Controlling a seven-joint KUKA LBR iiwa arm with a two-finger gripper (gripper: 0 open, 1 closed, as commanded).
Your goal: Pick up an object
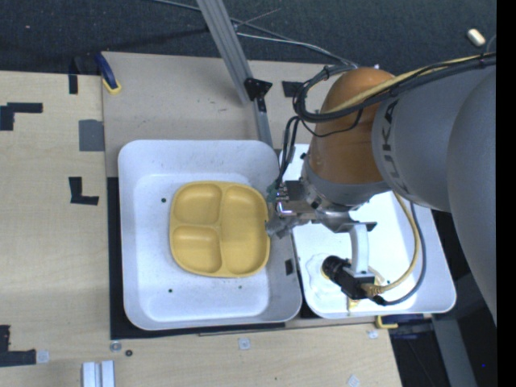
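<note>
Hovering at the right rim of the yellow plate (218, 228) in the left bin (137, 176): gripper (278, 210), open or closed I cannot tell. Plate looks unlifted; grasp and lift remain.

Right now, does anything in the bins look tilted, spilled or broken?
Nothing stands out. The yellow divided plate lies open side up in the left bin, unbroken, with nothing spilled. The pincer is beside its right rim.

A yellow plastic three-compartment plate (219, 229) with rounded corners lies flat, face up, left of frame centre in the left bin's middle.
</note>
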